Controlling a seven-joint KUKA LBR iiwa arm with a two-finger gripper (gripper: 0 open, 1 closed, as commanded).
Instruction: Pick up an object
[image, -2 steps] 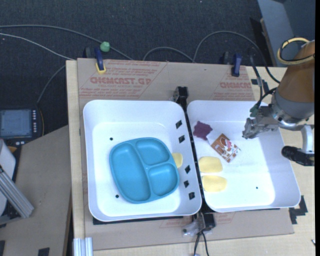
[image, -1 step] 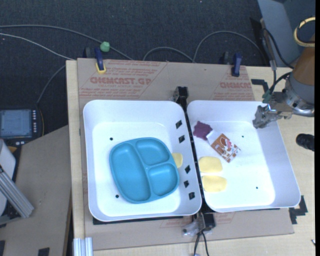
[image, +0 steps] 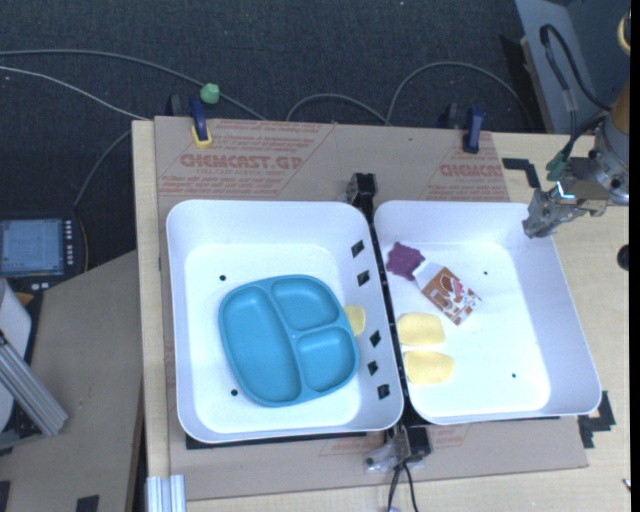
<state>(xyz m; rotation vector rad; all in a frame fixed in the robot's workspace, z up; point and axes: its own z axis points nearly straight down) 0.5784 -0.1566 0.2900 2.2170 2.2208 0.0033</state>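
Note:
The right bin (image: 540, 300) holds a purple piece (image: 404, 259), a brown and white packet (image: 451, 293) and two pale yellow pieces (image: 421, 327) (image: 429, 367), all toward its left side. My gripper (image: 541, 221) hangs over the bin's far right rim, well to the right of these objects. Nothing shows between its fingertips. In the left bin (image: 190, 250) lies a blue divided tray (image: 288, 338), and a small yellow piece (image: 355, 320) peeks out at the tray's right edge.
A black divider with clips (image: 372, 290) runs between the two bins. Blue clamps (image: 201, 130) (image: 473, 130) hold the cardboard at the bench's far edge. The right half of the right bin is bare white floor.

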